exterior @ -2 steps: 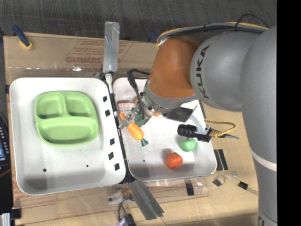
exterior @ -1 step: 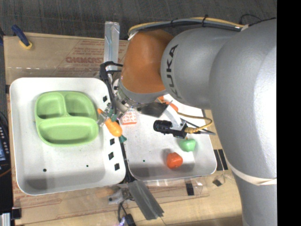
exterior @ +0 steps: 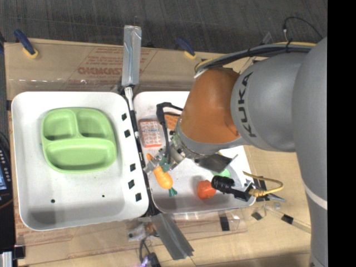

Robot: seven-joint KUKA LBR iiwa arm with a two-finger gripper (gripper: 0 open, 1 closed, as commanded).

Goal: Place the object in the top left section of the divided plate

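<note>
Pick step: end effector (exterior: 161, 161) down at the small orange carrot-shaped toy (exterior: 163, 178), near right bin's (exterior: 239, 149) left wall.
Grey arm w/ orange band (exterior: 208, 113) reaches in from right, wrist low; finger state cannot tell, prob. no firm hold yet. Next: grip, lift, cross to green divided plastic plate (exterior: 79, 138) in left bin (exterior: 28, 149), top left section (exterior: 62, 123).
</note>
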